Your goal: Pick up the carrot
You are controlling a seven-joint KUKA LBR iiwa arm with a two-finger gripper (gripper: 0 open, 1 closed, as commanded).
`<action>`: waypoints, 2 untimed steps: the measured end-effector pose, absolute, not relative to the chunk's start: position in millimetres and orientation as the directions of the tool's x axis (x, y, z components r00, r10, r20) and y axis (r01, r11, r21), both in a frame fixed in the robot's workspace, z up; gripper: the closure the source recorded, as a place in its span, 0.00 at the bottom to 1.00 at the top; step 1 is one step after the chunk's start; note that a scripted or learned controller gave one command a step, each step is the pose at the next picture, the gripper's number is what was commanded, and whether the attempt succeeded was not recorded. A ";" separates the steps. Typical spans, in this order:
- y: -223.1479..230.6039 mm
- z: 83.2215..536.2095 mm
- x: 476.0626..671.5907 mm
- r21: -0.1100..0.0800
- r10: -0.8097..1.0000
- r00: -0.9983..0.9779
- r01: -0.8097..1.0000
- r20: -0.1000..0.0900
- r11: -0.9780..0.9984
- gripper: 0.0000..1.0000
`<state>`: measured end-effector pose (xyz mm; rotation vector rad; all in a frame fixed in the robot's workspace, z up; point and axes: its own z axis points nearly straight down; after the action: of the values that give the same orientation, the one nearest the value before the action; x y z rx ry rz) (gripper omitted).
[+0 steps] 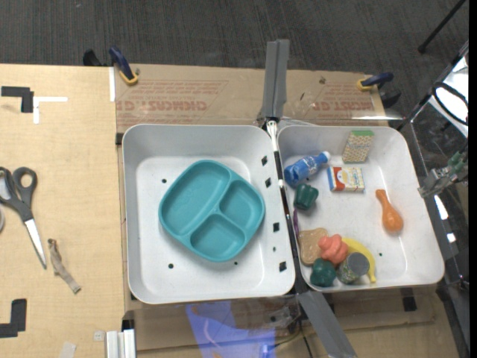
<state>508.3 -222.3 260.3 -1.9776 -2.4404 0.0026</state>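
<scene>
Carrot [389, 211] in right bin [417, 271]

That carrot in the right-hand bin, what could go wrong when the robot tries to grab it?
The carrot is small, smooth and tapered, so it may slip or roll out of a pinch. It also lies close to the right bin's wall, leaving little room on that side, so a finger could bump the wall. A stray approach might instead nudge the small carton beside it.
</scene>
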 end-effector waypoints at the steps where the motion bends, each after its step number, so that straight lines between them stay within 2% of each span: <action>1: -222.4 342.5 499.9 0.000 0.865 -0.502 0.865 -0.003 0.502 1.00; 2: -222.2 341.4 479.1 0.000 0.533 -0.846 0.533 -0.002 0.846 1.00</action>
<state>479.1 -222.2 341.4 -0.8720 -3.0206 0.0008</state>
